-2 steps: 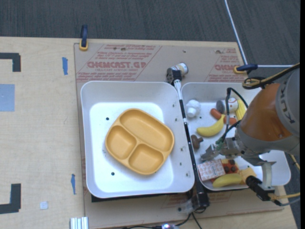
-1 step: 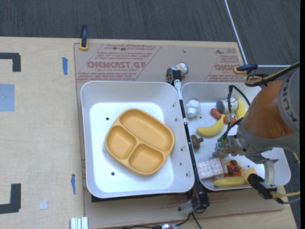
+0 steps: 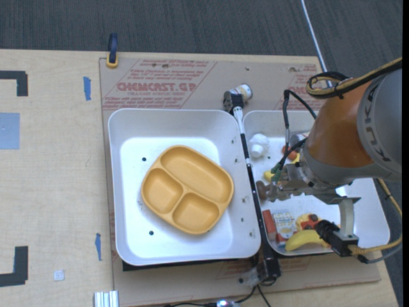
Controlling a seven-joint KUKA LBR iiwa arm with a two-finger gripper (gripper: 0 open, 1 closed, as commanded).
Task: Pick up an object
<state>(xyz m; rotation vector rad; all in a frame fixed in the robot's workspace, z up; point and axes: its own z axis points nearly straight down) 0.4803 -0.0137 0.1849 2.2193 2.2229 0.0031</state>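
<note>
Banana (image 3: pixel 305 238), yellow: lay at lower right of the frame, in the right bin (image 3: pixel 377 230), touching a red-and-white packet (image 3: pixel 282 223) to its upper left. Sat further up that bin: a white lump (image 3: pixel 257 145), near the top left corner. Hung over the right bin's middle: grey-and-orange arm (image 3: pixel 345 136), gripper (image 3: pixel 281 189) low above the packet. Open or closed, could not tell. Rested in the left bin (image 3: pixel 119 171), centre frame: a yellow three-compartment plate (image 3: pixel 186 189).
</note>
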